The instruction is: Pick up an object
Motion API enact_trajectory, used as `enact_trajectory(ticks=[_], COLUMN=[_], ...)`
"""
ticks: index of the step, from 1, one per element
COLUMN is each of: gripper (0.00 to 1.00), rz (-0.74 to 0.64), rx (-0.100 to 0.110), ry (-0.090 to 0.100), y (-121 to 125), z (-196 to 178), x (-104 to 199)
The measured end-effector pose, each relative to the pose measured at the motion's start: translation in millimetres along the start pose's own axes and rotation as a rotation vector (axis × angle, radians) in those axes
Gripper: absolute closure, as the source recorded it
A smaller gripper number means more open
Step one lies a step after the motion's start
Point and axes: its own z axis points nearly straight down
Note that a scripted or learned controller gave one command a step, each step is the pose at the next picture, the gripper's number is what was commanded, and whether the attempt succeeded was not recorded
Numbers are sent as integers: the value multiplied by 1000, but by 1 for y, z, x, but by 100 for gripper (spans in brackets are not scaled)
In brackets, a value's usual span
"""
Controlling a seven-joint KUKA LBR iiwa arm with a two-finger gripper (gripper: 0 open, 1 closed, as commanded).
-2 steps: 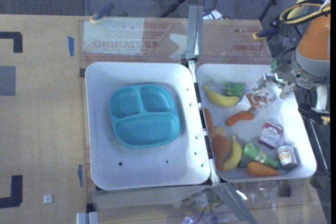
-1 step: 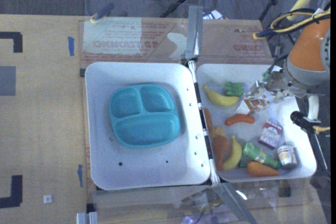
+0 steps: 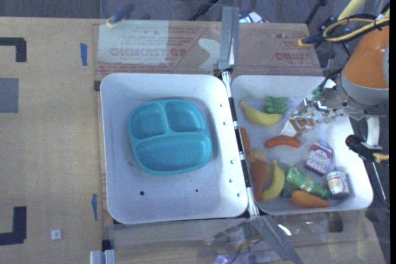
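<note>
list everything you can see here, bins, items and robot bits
bins: 2, white, side by side on the bench
plate: 1, teal, three compartments, left bin
bananas: 2, yellow, right bin, one at the back, one at the front
green toy: 1, right bin, back, beside the banana
sausage: 1, orange-red, right bin, middle
carton: 1, red and white, right bin
can: 1, small, right bin, front right
carrot: 1, orange, right bin, front
arm: 1, grey with an orange band, over the right bin's back right
</note>
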Motion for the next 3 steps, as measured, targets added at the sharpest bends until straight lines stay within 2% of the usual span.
enact_trajectory(ticks=[1, 2, 3], gripper=[0, 0, 100], rz=[-2, 24, 23], rx=[1, 4, -8], ry=[-10, -8, -11], y=[-2, 0, 4], z=[0, 0, -14], x=[13, 14, 13])
